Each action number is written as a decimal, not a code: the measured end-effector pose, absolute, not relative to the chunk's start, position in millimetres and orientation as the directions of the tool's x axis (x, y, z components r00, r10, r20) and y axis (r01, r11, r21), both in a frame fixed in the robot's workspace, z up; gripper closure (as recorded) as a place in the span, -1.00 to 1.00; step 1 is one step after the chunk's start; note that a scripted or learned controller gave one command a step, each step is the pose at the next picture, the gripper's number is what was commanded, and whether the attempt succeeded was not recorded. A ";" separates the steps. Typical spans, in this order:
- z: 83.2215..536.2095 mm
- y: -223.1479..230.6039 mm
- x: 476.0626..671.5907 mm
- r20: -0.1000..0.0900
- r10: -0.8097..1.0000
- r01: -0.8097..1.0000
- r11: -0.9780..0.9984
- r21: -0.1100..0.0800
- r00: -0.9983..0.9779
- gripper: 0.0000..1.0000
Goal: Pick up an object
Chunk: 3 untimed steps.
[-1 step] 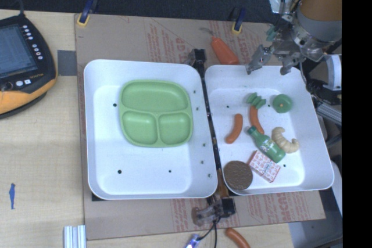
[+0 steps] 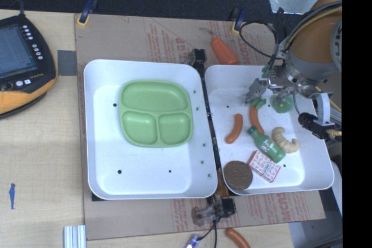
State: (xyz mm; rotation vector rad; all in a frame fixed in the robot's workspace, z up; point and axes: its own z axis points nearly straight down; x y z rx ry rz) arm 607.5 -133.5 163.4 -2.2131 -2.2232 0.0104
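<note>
**Grey arm over right bin: approach step, grasp not confirmed**

Grey arm with the orange band reaches in from the right, and I see the tool (image 2: 263, 89) low over the upper part of the right bin (image 2: 314, 180). I cannot tell the tool's state from this view.

Candidate objects in the right bin:
- orange carrot (image 2: 256, 117), just below the tool, lying roughly upright in the view;
- red sausage (image 2: 234, 128), left of the carrot;
- green bottle (image 2: 267, 144), tilted, touching or nearly touching a pale croissant-shaped piece (image 2: 285, 139);
- red-and-white packet (image 2: 265, 165) beside a brown round cookie (image 2: 238, 175) at the bin's lower rim.

The left bin (image 2: 96, 125) carries a green divided plate (image 2: 156, 112).

I judge the step in hand to be the descent onto a target, most likely the carrot's upper end. Nothing shows as gripped. The next move calls for centring over that end, then closing and lifting straight up, clear of the bottle.
</note>
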 end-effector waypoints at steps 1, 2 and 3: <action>90.9 -155.4 631.6 -0.002 1.000 1.000 0.006 -0.006 -0.006 -1.00; 102.2 -156.5 632.1 -0.003 1.000 1.000 0.009 -0.006 -0.009 1.00; 167.3 -100.6 645.9 0.000 1.000 1.000 0.005 -0.002 -0.005 1.00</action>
